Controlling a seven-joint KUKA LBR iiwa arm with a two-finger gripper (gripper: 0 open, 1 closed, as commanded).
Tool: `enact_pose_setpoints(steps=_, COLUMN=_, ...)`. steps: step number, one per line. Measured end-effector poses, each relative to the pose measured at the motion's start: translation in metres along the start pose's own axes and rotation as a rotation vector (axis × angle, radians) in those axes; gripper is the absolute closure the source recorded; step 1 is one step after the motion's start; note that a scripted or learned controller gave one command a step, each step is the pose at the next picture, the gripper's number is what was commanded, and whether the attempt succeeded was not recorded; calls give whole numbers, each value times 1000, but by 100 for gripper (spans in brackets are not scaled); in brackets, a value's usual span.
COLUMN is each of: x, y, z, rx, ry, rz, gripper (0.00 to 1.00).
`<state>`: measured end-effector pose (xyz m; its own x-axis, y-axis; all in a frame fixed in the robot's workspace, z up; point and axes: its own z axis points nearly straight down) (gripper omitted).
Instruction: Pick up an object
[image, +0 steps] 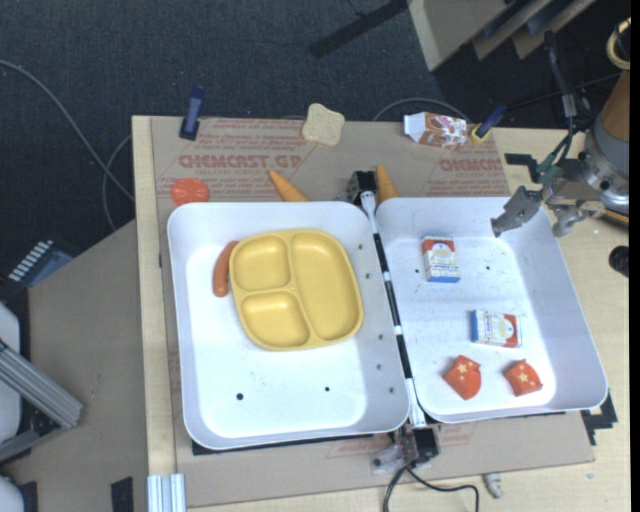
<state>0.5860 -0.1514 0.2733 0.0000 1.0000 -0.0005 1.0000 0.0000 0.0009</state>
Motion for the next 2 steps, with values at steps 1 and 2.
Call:
enact_pose_setpoints(steps=1, x=48, y=22, z=189, rx=0, ry=1, rz=-1, gripper=0)
enact_pose_setpoints(steps=2, x=50, y=70, z=188, rx=0, ry=0, rz=-1, gripper=0)
